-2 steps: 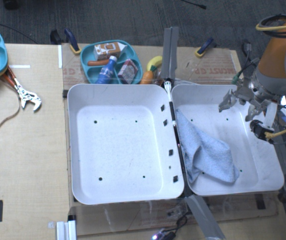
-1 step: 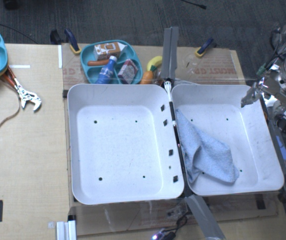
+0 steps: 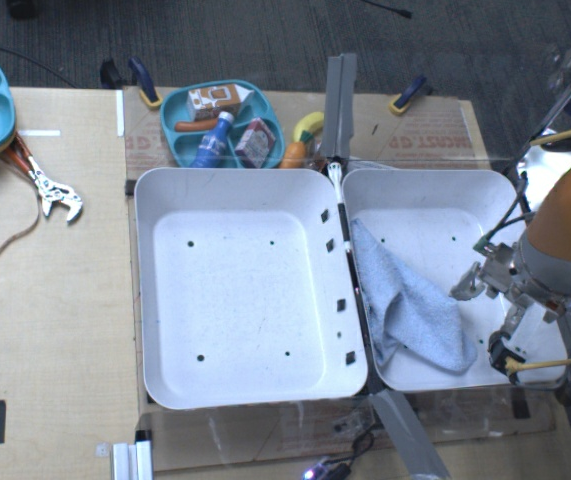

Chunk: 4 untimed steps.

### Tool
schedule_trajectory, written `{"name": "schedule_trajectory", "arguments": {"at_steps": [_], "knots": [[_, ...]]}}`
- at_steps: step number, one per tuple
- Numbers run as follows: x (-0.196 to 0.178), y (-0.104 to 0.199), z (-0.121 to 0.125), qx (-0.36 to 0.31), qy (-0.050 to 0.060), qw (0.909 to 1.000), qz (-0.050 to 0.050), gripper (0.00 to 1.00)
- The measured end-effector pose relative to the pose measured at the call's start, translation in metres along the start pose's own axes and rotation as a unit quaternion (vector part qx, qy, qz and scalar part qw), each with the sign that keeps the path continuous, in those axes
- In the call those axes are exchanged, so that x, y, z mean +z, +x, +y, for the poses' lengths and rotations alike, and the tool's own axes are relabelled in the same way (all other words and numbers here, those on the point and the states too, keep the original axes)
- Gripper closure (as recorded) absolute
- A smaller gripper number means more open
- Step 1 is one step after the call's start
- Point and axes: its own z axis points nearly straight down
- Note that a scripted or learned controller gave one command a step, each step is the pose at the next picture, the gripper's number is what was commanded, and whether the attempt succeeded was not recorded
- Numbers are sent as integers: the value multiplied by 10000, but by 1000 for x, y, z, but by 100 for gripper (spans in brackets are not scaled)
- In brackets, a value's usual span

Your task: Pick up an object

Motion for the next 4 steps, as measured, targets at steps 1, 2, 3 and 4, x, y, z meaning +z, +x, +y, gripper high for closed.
{"name": "schedule_trajectory", "arguments": {"at_steps": [1,2,3,4], "knots": [[-19,18,-36,1207,-3,9927,5,0],[-101,-39,21,1556,-13,9878,-3,0],[-8,94,31,347,-1,9994,-9,0],[-46,25,56,117,-15,9999,-3,0]]}}
